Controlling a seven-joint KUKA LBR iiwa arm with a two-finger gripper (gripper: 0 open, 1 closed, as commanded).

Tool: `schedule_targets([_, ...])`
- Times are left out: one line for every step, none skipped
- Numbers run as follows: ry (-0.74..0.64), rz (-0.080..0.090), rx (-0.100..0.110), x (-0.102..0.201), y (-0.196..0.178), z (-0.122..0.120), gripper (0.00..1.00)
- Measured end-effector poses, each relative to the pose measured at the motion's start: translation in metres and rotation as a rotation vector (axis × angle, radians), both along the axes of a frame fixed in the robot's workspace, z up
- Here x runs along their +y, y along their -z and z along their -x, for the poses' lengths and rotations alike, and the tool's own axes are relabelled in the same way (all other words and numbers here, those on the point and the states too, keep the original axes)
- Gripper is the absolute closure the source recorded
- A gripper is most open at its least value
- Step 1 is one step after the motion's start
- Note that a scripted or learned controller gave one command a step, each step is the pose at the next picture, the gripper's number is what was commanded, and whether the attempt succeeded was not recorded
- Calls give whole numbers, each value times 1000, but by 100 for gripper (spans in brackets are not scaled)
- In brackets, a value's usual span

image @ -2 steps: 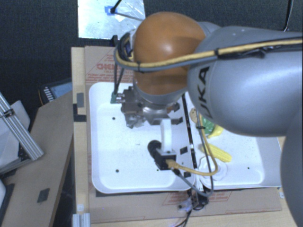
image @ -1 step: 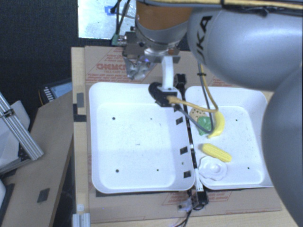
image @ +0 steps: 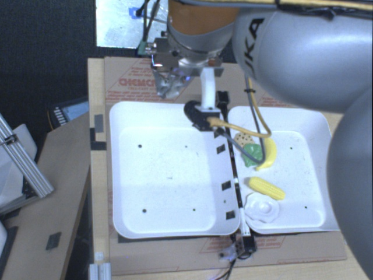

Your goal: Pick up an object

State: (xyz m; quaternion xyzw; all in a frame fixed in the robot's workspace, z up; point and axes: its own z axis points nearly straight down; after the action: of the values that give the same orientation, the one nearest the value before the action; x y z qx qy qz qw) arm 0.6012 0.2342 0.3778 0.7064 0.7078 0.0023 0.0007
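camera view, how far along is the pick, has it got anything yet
Done: nothing visibly. The curved yellow banana, yellow corn cob, small green piece and white rounded lump all lie in the right white bin. In hand: the grey arm's hand hangs past the far rim of the left white bin, with no object seen in it. Left: reach an item, grip it, lift it.

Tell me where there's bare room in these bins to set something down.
The left bin is bare wall to wall. In the right bin, the right half is free, between the banana and the outer wall. The strip by the divider is crowded with a green piece, the banana, a corn cob and a white lump.
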Motion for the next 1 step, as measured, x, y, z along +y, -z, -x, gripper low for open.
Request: schedule_targets([-1, -1, -2, 0, -11, -1, 100])
